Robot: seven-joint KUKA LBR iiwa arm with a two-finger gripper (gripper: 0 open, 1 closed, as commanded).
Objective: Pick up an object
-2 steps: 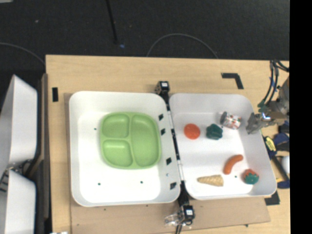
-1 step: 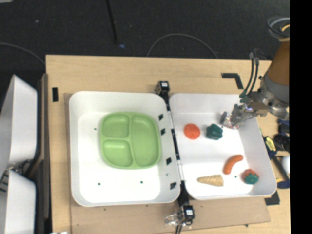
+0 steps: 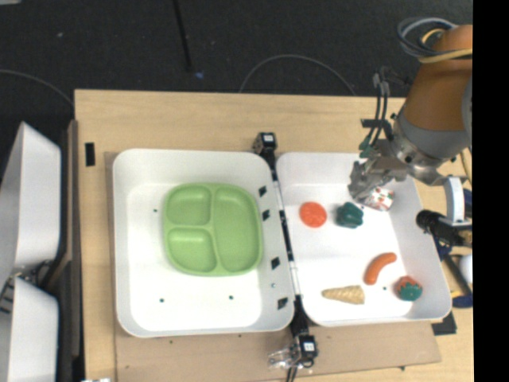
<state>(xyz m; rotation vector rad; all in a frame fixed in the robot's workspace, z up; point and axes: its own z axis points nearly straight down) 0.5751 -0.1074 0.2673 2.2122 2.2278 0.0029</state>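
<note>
The right bin holds several small toys. A round red-orange piece lies near its middle, with a dark green lump just to its right. An orange sausage, a tan cone and a green and red piece lie nearer the front. My gripper hangs over the bin's back right, just above and right of the green lump. A small white and red object sits at the fingertips, touching or just beside them.
The left bin carries a light green divided plate. Black clips run along the seam between the bins. A white box stands off the bench's left side. Cables lie on the dark floor behind.
</note>
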